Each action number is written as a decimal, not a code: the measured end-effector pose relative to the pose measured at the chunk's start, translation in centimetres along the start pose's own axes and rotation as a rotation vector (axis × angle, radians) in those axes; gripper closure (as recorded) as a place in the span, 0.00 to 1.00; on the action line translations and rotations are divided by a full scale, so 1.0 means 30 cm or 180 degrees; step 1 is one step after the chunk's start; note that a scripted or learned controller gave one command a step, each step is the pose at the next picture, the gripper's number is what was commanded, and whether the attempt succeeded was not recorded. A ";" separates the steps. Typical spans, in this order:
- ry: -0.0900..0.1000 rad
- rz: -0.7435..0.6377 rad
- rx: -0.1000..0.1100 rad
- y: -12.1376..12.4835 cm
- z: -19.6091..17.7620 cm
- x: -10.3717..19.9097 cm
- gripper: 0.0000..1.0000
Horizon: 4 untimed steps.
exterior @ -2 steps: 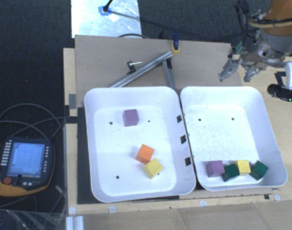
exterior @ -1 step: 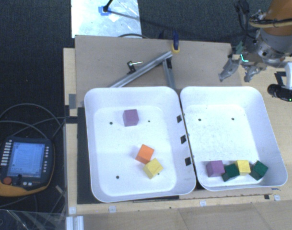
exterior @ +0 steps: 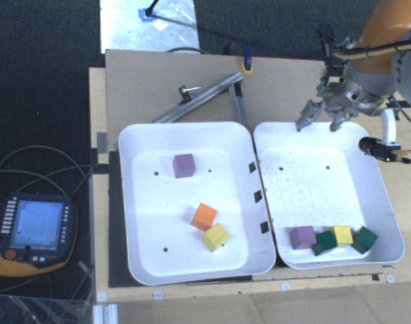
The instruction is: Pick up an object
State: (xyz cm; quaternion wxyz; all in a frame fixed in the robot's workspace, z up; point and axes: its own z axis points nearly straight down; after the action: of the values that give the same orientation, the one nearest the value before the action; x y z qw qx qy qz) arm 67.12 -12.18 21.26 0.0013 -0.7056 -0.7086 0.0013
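My gripper (exterior: 321, 119) hangs open over the far rim of the right bin (exterior: 326, 181), with nothing between its two spread fingers. Along that bin's near wall sit a purple cube (exterior: 302, 236), a dark green cube (exterior: 324, 242), a yellow cube (exterior: 343, 234) and another dark green cube (exterior: 364, 238), packed in a row. The left bin (exterior: 144, 201) holds a purple cube (exterior: 183, 165) toward the back, an orange cube (exterior: 204, 216) and a yellow cube (exterior: 215, 237) touching it at the front.
A metal bar (exterior: 198, 96) lies slanted on the brown board behind the left bin. A teach pendant (exterior: 33, 231) with its cables rests at the far left, off the bench. A shiny sheet (exterior: 150, 15) lies at the top.
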 end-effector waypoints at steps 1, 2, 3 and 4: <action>-0.0001 0.0002 0.0001 0.014 0.204 -0.009 0.00; 0.0002 0.0000 0.0001 -0.006 0.396 0.013 0.00; -0.0002 -0.0007 -0.0029 0.004 0.343 0.011 1.00; -0.0002 0.0004 -0.0032 -0.023 0.167 0.021 1.00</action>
State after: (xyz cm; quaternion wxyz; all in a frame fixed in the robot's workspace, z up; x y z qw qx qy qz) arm 66.39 -11.57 16.26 -0.0024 -0.7060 -0.7082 -0.0021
